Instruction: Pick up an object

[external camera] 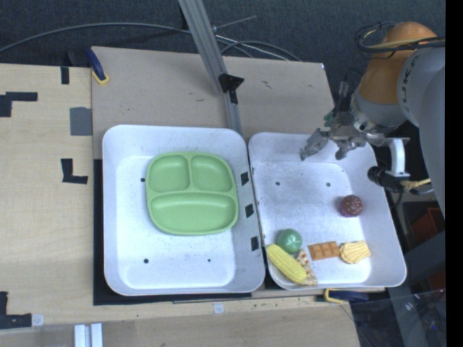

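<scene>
Over the far edge of the right bin (376,194) hangs the gripper (327,149), its two grey fingers spread apart with nothing between them. One finger (311,147) slants down to the left and the other (341,150) sits just right of it; both stand above the bin's far rim, well apart from the food lying nearer. Behind it the arm (405,71) comes in from the right, grey, with its orange band at the far right corner.

Down the right side of that bin lies a dark red ball (351,206) (a small fruit, by the look of it), alone near the right wall. Nearer still, a cluster sits along the bin's near edge: a green ball (289,240), a corn cob (287,263) lying slantwise just near and left of it, an orange waffle piece (323,251) to its right, and a yellow piece (355,251) right of that. The corn and the green ball touch or nearly do; I cannot tell which.

Left of all this, the left bin (123,215) holds a green divided plate (192,194), lying flat toward the bin's far half, three compartments facing up. A grey pole (206,42) slants across the bench (145,92) on the far side and ends between the two bins.
</scene>
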Action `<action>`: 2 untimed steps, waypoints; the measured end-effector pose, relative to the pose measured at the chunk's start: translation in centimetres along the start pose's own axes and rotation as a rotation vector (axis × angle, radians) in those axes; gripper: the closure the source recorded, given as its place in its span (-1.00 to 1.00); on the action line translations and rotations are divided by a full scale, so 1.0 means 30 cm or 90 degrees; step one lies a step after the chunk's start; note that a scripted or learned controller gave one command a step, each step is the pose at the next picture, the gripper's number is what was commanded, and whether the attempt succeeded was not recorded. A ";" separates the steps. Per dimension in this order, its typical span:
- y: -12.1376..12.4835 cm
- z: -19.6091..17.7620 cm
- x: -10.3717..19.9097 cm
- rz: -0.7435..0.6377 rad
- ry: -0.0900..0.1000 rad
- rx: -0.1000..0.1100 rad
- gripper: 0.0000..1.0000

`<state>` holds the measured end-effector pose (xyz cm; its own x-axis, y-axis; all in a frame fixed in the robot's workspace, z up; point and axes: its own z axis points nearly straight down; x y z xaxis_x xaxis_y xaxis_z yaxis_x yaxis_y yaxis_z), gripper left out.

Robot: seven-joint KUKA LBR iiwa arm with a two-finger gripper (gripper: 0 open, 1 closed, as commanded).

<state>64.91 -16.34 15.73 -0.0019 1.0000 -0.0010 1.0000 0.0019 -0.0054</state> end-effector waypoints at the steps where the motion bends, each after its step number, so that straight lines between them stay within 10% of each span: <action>1: -0.003 0.147 -0.005 0.000 0.000 0.001 -1.00; 2: -0.003 0.234 -0.001 -0.001 -0.001 -0.002 -1.00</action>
<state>64.77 -16.39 8.71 -0.0031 1.0000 -0.0019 1.0000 0.0031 -0.0028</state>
